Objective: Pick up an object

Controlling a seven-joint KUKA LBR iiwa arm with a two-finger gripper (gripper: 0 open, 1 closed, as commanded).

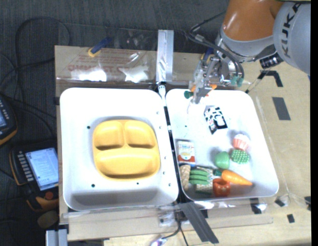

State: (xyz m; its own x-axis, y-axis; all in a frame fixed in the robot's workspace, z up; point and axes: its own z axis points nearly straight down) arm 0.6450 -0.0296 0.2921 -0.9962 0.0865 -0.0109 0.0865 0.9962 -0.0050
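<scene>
My gripper (201, 90) hangs over the far left corner of the right bin (261, 137), above bare white floor. A black-and-white patterned toy (215, 118) lies just to its right and nearer. Further toward the front lie a pink cupcake (241, 141), a green round toy (222, 159), an orange carrot (236, 178), a red pepper (221, 187), a green pea pod (200, 177) and a small carton (185, 150). I see nothing between the gripper's tips.
The left bin (77, 111) holds a yellow divided plate (126, 148). A metal bar (165, 55) and plastic bags (110, 65) lie behind the bins. A ridge (166, 132) separates the two bins.
</scene>
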